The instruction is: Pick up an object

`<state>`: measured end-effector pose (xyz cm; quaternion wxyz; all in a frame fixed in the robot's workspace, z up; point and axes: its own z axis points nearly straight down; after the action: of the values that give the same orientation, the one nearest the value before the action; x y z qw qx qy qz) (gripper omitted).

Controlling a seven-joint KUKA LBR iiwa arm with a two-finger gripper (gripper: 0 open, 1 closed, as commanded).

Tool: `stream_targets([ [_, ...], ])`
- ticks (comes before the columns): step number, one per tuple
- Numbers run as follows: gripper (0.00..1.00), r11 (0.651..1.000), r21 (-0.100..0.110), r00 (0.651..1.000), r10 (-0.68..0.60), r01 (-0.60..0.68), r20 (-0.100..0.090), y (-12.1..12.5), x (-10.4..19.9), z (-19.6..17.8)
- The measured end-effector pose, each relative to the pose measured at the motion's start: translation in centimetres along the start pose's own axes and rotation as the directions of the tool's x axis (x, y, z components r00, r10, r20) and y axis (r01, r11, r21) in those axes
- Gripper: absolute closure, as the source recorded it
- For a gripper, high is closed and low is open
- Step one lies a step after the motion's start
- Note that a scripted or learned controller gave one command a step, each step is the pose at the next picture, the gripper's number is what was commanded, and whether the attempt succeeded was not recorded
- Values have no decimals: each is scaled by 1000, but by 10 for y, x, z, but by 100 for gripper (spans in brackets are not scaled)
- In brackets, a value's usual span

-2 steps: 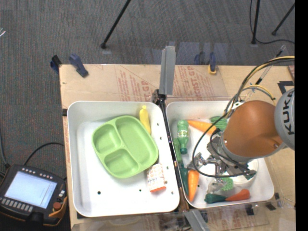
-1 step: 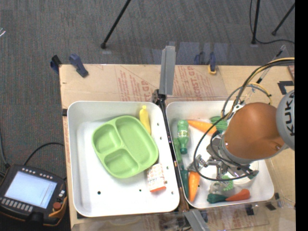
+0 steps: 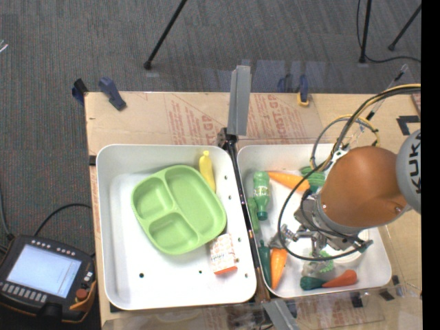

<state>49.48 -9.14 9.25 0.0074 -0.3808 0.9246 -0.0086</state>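
gripper (image 3: 323, 247) low in the right bin (image 3: 382, 267); carrot (image 3: 277, 267) just left of it; jaw state can't be told

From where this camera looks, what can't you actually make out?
- End effector: the arm's orange band covers it from above, so its grip state is unclear.
- Right bin: the arm hides part of its floor and contents.
- Small carton in the left bin: print too small to read.
- Carrot: its right end passes under the arm.
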Motion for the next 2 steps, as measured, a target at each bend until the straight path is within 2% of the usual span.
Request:
stream_targets([
  [1, 0, 1000, 4, 1000, -5, 5, 9, 1, 3, -1],
  [2, 0, 985, -2, 985, -173, 173, -1, 2, 2, 0],
])
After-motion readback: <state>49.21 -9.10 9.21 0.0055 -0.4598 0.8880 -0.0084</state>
